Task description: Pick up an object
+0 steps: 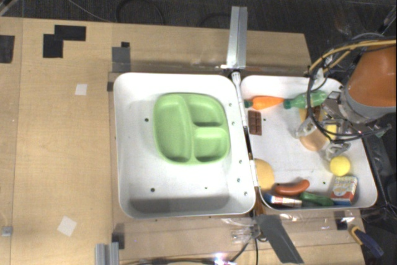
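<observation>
We saw a wooden bench with a green tray in the left bin. Right of that tray, in the right bin, the gripper hung with a yellow ball just below-right of it; we could not tell its state.

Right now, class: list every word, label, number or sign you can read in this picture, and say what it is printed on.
None can be read.
The small carton in the right bin has printed colour patches, too blurred to read.
The brown bar shows no legible marking.
</observation>
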